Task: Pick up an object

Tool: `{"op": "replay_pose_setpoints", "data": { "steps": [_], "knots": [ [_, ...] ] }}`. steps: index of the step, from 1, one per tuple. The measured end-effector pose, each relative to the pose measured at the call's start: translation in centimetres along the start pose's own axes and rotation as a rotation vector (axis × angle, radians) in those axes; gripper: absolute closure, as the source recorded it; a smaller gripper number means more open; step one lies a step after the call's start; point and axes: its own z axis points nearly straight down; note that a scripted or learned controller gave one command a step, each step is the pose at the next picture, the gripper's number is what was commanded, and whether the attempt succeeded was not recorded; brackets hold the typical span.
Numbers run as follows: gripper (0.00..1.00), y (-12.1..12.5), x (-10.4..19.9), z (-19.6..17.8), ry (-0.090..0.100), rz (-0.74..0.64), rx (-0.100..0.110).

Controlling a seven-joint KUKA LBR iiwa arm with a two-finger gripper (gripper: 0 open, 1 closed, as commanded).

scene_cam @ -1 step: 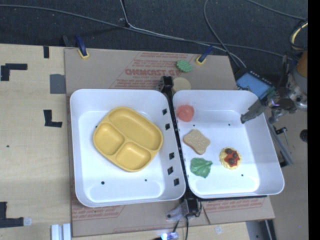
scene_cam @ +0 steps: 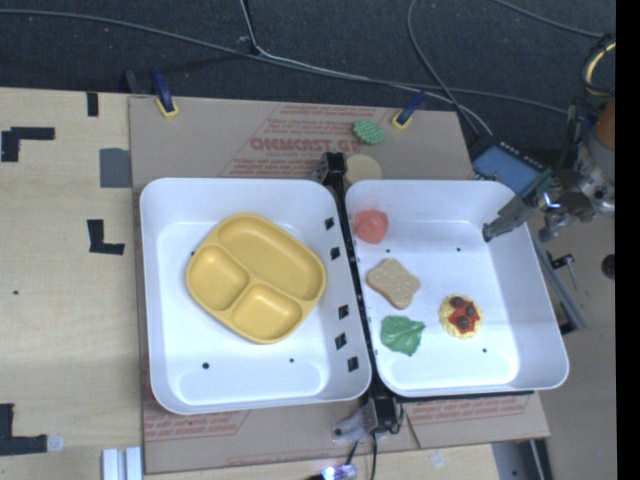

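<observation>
The table (scene_cam: 60, 268) carries two shallow white bins side by side on a cardboard sheet (scene_cam: 290, 143).

Left bin (scene_cam: 165, 368): contains one yellow divided plate (scene_cam: 256, 277) with three compartments, lying flat and turned at an angle to the bin walls.

Right bin (scene_cam: 530, 348): contains four small food pieces.
- A pink round piece (scene_cam: 371, 225) lies near the upper-left corner, close to the wall shared with the left bin.
- A toast slice (scene_cam: 393, 283) lies below it, apart from it.
- A green leafy piece (scene_cam: 402, 335) lies just below the toast.
- A small yellow pastry with red topping (scene_cam: 461, 316) lies to the right of the green piece, apart from it.

The tool (scene_cam: 522, 214) sits at the upper-right rim of the right bin, on the arm (scene_cam: 590, 183) reaching in from the right. Nothing is between its tips; whether they are spread or closed cannot be told.

A green waffle-patterned piece (scene_cam: 368, 131) lies on the cardboard behind the bins.
</observation>
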Motion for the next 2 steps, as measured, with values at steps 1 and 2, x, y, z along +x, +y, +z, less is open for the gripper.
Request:
{"op": "replay_pose_setpoints", "data": {
  "steps": [1,2],
  "knots": [
    [0.0,-0.2,0.5,6.3,0.001,0.0,0.004],
    [0.0,-0.2,1.1,10.8,0.001,-0.001,0.004]
  ]
}}
